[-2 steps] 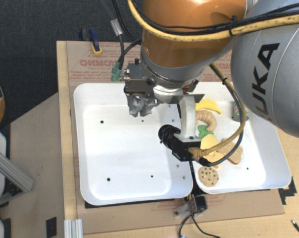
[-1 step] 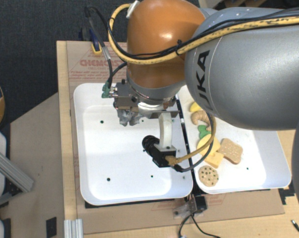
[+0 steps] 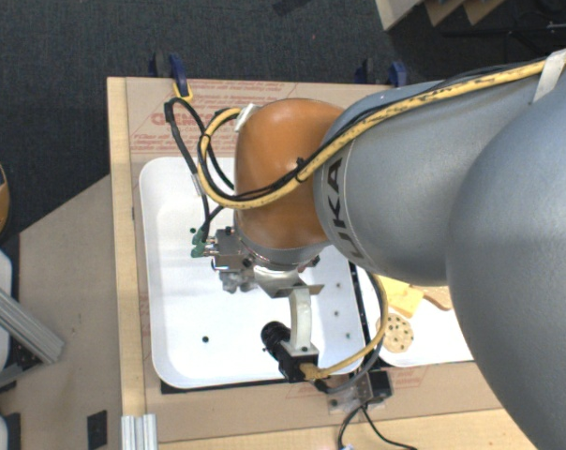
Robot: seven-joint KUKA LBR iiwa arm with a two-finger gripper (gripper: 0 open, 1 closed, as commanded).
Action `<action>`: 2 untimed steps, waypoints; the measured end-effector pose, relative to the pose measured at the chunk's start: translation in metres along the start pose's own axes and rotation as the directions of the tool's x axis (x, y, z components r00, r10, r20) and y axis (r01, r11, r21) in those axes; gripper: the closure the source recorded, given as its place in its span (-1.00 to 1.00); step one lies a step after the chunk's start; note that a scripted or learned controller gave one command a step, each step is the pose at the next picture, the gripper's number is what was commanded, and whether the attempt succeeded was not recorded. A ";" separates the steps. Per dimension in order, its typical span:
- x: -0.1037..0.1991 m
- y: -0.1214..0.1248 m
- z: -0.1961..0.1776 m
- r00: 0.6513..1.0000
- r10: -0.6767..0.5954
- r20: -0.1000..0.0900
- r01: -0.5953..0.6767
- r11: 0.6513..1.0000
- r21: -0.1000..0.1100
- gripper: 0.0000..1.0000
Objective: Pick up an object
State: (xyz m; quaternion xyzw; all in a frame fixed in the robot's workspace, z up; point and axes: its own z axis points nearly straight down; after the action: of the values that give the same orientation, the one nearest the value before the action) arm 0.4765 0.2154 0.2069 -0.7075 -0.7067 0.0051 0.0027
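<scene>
Arm (image 3: pixel 433 157) hangs over left white bin (image 3: pixel 171 251); gripper (image 3: pixel 234 268) low inside it, finger state cannot be told.

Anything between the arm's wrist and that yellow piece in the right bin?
The wrist sits over the left bin; the yellow piece lies in the right bin. Between them lie the bins' adjoining rims, with the arm's yellow cable looping across. The arm hides the rest.
</scene>
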 end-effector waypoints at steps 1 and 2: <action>-0.011 0.017 -0.009 1.000 0.000 -0.004 0.000 1.000 -0.011 1.00; -0.080 0.100 0.079 1.000 0.002 -0.004 -0.002 1.000 -0.016 1.00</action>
State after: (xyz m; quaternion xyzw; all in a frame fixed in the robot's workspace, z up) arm 0.5754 0.1352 0.1268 -0.7082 -0.7061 -0.0021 -0.0016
